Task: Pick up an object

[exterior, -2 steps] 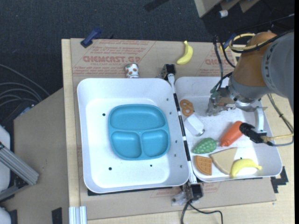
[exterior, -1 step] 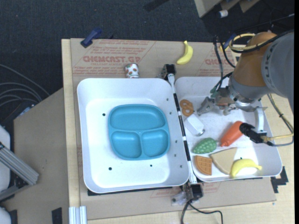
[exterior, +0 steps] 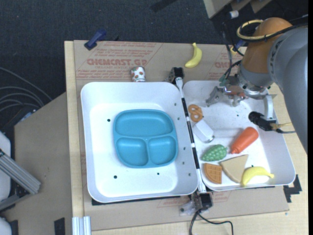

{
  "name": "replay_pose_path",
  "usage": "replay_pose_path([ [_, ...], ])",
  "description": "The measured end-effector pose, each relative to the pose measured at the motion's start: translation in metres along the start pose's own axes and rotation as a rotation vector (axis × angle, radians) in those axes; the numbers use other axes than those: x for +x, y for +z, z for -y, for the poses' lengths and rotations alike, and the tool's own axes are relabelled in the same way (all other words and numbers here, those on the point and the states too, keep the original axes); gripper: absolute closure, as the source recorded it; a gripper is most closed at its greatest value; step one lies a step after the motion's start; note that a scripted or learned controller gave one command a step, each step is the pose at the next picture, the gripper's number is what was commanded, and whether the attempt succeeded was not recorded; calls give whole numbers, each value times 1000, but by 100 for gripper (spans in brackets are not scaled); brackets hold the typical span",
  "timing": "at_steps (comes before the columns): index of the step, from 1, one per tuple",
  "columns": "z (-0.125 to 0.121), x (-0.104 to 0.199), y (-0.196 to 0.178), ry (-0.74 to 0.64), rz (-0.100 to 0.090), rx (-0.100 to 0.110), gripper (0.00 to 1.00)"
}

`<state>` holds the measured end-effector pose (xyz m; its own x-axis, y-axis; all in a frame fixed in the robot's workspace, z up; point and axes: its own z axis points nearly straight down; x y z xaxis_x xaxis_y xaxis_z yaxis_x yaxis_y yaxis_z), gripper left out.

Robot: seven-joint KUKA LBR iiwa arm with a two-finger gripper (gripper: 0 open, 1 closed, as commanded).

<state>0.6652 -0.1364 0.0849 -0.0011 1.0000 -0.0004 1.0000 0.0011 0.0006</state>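
Note:
My gripper (exterior: 238,102) hangs over the back of the right bin (exterior: 281,155), open, with nothing between its fingers. In front of it lie an orange carrot (exterior: 243,139), a brown pretzel (exterior: 195,112), a white block (exterior: 203,130), a green knobbly piece (exterior: 214,153), a waffle (exterior: 212,173), a tan wedge (exterior: 234,167) and a yellow banana (exterior: 257,174). The carrot is the closest to the gripper, a little nearer the front.
The left bin (exterior: 98,170) holds a blue divided plate (exterior: 145,137). Behind the bins on the bench lie a second yellow banana (exterior: 194,57), a small red-and-white item (exterior: 138,73) and a blue object (exterior: 95,39). The arm's grey body covers the right bin's far right corner.

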Motion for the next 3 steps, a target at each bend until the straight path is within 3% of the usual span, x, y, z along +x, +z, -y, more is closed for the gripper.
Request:
replay_pose_path([
  [1,-1,0,-11,-1,1,-2,100],
  [2,-1,0,-10,-1,1,-2,0],
  [3,-1,1,-21,-2,2,-4,100],
])
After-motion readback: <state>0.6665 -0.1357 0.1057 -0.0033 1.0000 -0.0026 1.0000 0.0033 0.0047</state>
